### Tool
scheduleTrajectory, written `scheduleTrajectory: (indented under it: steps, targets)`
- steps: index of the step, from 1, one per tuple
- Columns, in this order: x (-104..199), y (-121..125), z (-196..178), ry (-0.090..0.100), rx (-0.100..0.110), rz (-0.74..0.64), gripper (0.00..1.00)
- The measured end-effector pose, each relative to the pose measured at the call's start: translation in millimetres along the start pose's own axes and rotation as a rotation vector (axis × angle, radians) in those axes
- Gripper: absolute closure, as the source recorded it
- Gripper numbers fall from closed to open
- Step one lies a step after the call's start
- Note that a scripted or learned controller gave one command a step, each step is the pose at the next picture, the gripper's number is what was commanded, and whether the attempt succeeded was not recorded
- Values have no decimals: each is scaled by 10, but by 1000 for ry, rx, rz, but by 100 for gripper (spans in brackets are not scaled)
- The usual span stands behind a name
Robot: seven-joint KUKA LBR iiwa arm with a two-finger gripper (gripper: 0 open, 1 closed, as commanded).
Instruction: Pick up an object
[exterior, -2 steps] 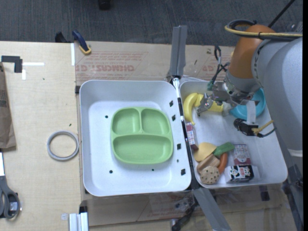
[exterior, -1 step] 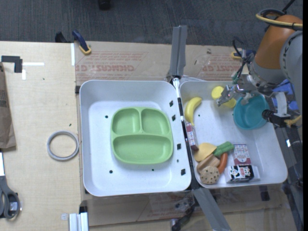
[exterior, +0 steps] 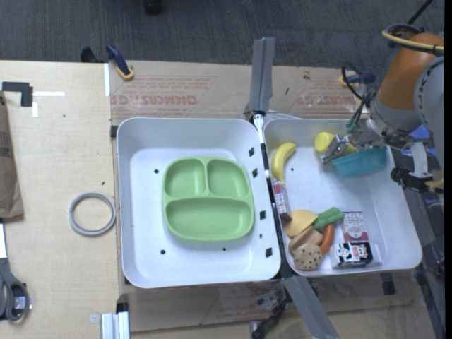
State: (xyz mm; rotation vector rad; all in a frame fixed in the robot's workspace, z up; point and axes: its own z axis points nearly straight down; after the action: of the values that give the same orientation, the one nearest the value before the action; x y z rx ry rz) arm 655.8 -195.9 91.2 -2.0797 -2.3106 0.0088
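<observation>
My gripper (exterior: 336,149) hangs low over the back of the right bin (exterior: 395,260), at the left end of a teal container (exterior: 364,162) and just right of a small yellow fruit (exterior: 324,142). A banana (exterior: 282,159) lies by the bin's left wall, with a thin red-and-white tube (exterior: 280,197) below it. At the front lie a yellow wedge (exterior: 301,222), a green piece (exterior: 329,217), a carrot (exterior: 326,238), a round cookie (exterior: 308,256) and a cow-print carton (exterior: 353,241). The left bin (exterior: 134,260) holds a green divided plate (exterior: 208,198).
A grey post (exterior: 262,73) rises between the bins at the back. On the bench to the left lie a tape ring (exterior: 92,212), a brown bag (exterior: 8,168) and scissors (exterior: 13,299). A blue clamp (exterior: 120,61) sits at the back.
</observation>
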Motion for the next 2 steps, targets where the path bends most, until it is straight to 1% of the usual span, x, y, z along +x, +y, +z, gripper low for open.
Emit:
scheduleTrajectory:
  steps: [1,2]
  targets:
    - [25,-68,11,1,4,202,0]
    - [272,-548,1,-15,-31,341,0]
